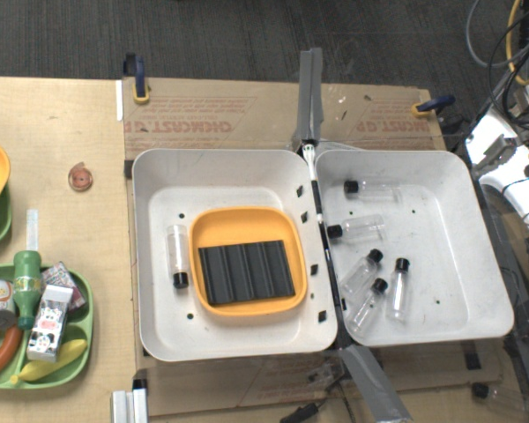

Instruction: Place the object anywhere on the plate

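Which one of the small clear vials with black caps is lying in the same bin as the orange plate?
The vial lying just left of the orange plate, in the left bin, cap toward the camera. The other five vials all lie in the right bin.

A green tray of toy food sits beside a pink disc.

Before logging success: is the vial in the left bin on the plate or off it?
Off. The vial lies on the bin floor, left of the orange plate.
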### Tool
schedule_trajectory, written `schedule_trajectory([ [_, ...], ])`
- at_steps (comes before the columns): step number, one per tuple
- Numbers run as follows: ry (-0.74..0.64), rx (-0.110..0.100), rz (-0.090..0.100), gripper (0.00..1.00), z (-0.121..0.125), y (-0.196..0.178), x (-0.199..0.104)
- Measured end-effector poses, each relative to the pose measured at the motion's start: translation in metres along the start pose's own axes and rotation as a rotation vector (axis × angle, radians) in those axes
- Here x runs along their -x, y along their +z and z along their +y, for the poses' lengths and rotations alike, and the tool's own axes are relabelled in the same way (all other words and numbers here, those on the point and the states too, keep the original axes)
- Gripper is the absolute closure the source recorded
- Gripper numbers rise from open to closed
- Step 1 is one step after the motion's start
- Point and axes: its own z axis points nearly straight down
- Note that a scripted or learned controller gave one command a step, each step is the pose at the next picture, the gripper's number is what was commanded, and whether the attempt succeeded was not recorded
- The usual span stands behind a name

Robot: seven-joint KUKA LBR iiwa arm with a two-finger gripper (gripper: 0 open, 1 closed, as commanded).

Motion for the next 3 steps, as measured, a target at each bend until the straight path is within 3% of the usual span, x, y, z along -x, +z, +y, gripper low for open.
schedule_trajectory([
  [1, -0.047, 0.001, -0.001, 0.00, 0.009, 0.016, 0.005],
  [2, -0.226, 0.002, -0.001, 0.00, 0.043, 0.003, 0.009],
  [3, -0.546, 0.001, -0.001, 0.00, 0.062, -0.030, 0.009],
])
